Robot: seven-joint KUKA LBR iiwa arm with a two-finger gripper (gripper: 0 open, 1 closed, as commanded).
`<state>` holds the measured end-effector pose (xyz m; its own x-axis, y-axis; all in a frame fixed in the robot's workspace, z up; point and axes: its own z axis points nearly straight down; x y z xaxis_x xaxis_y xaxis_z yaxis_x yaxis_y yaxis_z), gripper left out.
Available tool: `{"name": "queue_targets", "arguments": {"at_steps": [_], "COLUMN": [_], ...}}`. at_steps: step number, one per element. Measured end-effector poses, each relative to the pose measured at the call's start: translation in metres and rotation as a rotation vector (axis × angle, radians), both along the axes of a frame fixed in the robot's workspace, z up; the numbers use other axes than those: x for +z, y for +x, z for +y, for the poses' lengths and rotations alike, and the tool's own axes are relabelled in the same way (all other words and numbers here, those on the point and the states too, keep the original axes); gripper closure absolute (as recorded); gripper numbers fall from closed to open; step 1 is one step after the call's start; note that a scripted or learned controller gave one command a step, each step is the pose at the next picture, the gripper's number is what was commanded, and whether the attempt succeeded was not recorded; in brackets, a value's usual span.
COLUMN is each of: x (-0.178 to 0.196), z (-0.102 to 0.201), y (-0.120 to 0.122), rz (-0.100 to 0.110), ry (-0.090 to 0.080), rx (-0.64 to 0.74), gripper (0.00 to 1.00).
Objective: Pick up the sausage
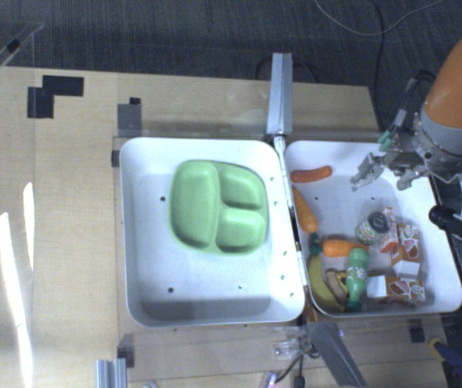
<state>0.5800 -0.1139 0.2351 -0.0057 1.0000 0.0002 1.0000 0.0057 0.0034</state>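
The sausage (311, 174) is a short reddish-orange link lying flat near the back left corner of the right bin (449, 301). My gripper (382, 179) hangs over the back of that bin, to the right of the sausage and apart from it. Its fingers (364, 175) are spread open with nothing between them. The grey arm with its orange band (459, 87) comes in from the right.
A carrot (304, 209) lies just in front of the sausage along the bin's left wall. Further forward sit a small can (370, 228), a green bottle (357, 272), a banana (320, 281) and cartons (406, 257). The left bin (146, 289) holds a green compartment plate (218, 206).
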Motion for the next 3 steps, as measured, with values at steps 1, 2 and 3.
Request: {"name": "queue_targets", "arguments": {"at_steps": [1,2,3], "x": [-0.137,-0.149,-0.138], "z": [0.018,0.02,0.022], "y": [0.052,0.089,0.09], "rz": [-0.001,0.005,0.006], "ry": [0.0,0.0,0.001], "rx": [0.053,0.03,0.035], "gripper": [0.0,0.0,1.0]}}
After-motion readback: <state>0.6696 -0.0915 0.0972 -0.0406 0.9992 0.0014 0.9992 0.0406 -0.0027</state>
